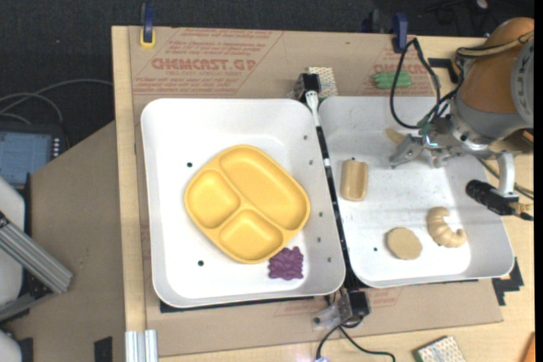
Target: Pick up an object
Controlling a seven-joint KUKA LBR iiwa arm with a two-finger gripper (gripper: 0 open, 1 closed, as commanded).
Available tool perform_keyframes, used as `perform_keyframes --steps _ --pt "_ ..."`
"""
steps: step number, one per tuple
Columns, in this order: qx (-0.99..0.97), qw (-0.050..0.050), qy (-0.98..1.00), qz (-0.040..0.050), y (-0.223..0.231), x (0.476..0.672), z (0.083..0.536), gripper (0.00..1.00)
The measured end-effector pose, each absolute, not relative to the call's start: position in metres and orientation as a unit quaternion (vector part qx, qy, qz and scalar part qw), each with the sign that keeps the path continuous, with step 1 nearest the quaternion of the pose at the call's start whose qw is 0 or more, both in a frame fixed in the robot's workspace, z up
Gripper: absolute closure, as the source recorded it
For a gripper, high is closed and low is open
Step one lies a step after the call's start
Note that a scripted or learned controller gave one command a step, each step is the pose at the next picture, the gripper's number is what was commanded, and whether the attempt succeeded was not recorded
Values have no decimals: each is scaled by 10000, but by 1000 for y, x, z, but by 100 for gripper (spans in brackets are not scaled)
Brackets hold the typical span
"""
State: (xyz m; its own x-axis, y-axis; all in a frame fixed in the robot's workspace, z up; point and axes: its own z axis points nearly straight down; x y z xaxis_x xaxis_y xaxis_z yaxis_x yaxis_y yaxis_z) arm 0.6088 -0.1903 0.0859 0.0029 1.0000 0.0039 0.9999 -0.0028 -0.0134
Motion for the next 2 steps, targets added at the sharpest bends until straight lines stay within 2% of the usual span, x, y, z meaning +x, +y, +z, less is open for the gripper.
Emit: perform_keyframes --steps 1,2 --pt "-7064 -30 -7078 -14 -194 664 85 0" --pt "-7067 -37 -7075 -14 -194 663 96 100"
